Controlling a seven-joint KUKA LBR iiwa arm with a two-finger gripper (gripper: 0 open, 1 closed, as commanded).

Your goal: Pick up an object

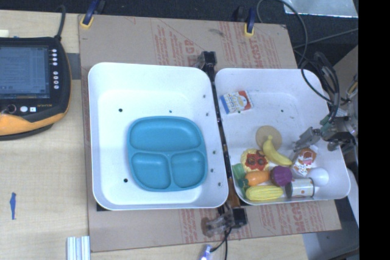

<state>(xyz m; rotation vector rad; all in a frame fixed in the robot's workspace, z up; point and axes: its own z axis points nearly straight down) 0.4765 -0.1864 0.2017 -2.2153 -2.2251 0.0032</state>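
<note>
Since the camera view puts the gripper [308, 140] at the right bin's [286, 85] right side, your nearest pick is the red-and-white toy [304, 159] just below it, with the banana [275, 152] lying diagonally to its left. You see nothing held between the fingers; whether they're spread or closed I cannot tell.

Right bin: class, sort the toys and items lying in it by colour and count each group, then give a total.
Yellow: 2, the banana and the corn.
Orange: 1, the carrot.
Purple: 1, the ball.
Green: 1, a piece.
Tan: 1, a disc.
Red and white: 2, a packet and a pouch.
Red and yellow: 1, a pizza.
White or grey: 2, a can and an egg.
Total: 11
</note>
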